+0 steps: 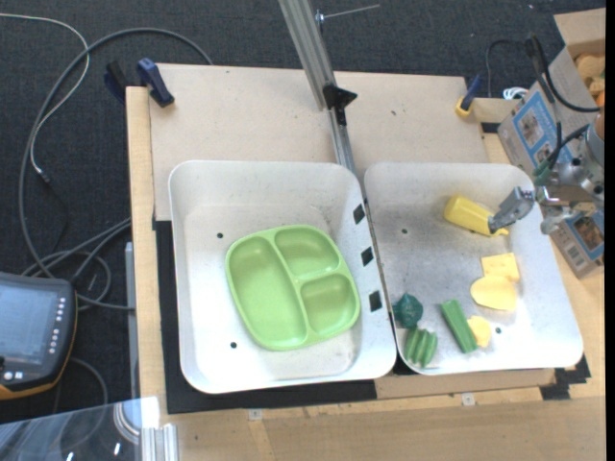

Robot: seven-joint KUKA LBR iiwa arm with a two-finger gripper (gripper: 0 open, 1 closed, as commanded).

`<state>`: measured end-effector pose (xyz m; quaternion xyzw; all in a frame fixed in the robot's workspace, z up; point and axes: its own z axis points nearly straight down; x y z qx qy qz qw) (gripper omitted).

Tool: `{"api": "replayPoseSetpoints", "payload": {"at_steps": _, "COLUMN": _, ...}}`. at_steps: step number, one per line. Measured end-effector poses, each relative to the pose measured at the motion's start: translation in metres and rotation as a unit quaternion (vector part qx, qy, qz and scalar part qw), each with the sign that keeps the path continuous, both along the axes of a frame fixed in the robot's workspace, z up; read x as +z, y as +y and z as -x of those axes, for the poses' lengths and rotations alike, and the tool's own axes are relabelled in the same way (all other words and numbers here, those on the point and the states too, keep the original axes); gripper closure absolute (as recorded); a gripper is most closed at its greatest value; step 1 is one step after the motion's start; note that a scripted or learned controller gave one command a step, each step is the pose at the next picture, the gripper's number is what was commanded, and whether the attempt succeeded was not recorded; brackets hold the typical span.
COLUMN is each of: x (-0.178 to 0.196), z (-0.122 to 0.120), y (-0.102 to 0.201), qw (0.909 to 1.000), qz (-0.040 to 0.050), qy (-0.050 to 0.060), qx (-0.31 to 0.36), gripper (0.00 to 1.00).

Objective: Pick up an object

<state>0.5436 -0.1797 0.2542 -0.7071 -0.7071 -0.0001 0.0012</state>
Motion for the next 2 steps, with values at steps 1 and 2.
{"api": "replayPoseSetpoints", "payload": {"at_steps": 1, "x": -0.165, "z": 0.017, "y": 0.033, "qw": 1.0, "qz": -0.001, "qy": 0.003, "qx": 0.001, "gripper": 0.0}}
{"api": "replayPoseSetpoints", "payload": {"at_steps": 2, "x": -0.162, "z": 0.013, "y": 0.047, "qw": 1.0, "qz": -0.0005, "qy": 0.0, "qx": 0.001, "gripper": 0.0}}
